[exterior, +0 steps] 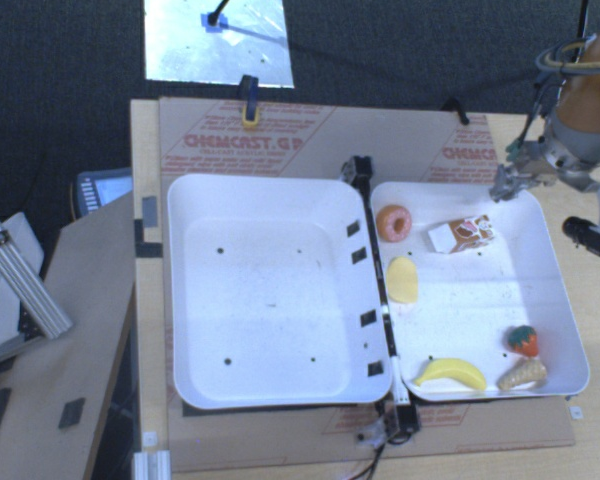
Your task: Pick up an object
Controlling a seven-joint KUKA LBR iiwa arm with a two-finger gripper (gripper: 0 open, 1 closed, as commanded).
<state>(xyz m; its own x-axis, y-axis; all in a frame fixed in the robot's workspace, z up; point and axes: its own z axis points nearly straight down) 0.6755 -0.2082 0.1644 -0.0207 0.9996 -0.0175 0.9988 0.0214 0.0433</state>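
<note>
Silver sheet [218, 28] beyond cardboard [280, 143]

The arm [587, 98] comprises an orange band above a grey wrist, looped cabling along its side, and a metallic claw [507, 180].

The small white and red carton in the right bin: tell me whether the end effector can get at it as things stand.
Probably yes. The small white and red carton lies apart from the pink ring doughnut, uncovered, with the end effector just above the bin's far corner.
</note>
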